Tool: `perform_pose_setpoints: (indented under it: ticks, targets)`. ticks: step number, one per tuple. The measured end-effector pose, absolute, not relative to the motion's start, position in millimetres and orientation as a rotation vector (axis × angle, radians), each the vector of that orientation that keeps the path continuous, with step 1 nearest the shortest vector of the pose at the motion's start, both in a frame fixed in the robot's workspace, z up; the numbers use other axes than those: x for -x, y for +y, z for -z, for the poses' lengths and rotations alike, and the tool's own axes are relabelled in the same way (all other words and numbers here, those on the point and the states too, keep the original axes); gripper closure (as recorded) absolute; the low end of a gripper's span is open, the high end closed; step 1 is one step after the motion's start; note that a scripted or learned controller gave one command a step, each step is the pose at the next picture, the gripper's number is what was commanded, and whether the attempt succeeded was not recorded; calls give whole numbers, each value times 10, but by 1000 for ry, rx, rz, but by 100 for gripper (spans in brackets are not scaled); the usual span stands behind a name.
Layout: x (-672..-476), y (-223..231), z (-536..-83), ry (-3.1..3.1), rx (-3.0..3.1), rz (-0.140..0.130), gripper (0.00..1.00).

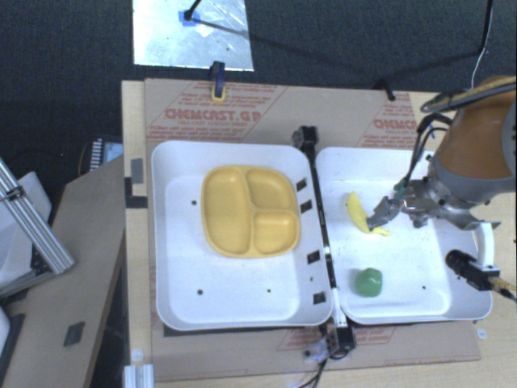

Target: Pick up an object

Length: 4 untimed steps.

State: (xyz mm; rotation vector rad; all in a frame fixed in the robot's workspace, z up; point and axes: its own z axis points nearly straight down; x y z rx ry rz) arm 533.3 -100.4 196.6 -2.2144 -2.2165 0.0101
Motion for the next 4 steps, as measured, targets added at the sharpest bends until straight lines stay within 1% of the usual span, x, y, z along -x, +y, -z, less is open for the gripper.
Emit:
perform_pose_setpoints:
  ticks: [1, 2, 3, 4]
  targets:
    - [-5361, -1002, -2021, -2226, 2218, 1, 0]
    - [-5316, -1096, -1476, -2219, 2220, -3, 0]
    - [-5262, -1115, -1041, -2220, 2218, -3, 0]
    - [-5265, -1111, -833, -2221, 2220, 0, 0]
